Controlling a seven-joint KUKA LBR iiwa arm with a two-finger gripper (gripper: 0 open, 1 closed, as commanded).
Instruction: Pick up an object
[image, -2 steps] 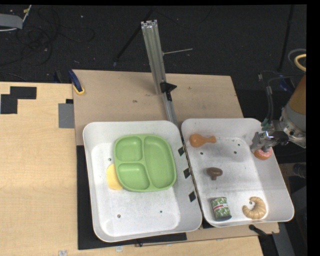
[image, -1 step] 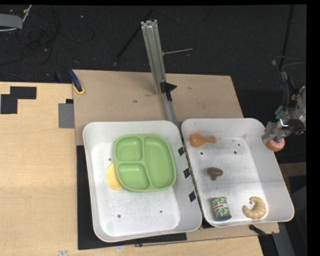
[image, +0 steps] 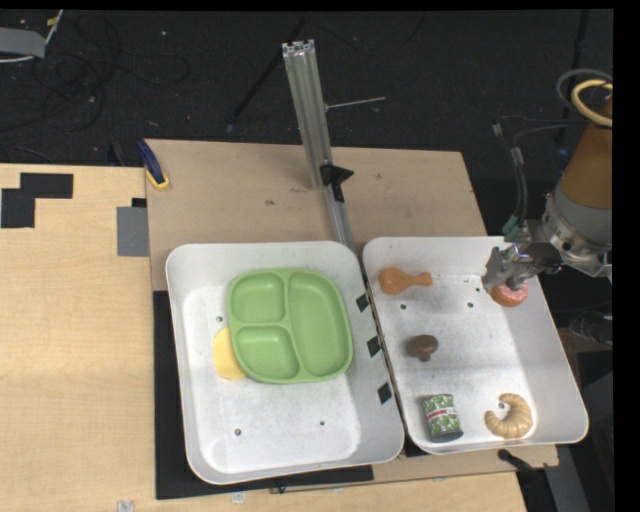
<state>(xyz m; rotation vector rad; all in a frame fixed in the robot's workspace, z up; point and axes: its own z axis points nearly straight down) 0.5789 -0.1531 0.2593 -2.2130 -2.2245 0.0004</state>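
My gripper hangs over the far right edge of the right bin, right above a small red and pink object that shows just under its fingers. In the same bin lie an orange drumstick-shaped toy at the back left, a brown mushroom-like piece in the middle, a green can at the front and a tan croissant at the front right.
The left bin holds a green divided plate with a yellow object partly under its left edge. A metal post rises behind the bins. Black clips sit along the seam between the bins.
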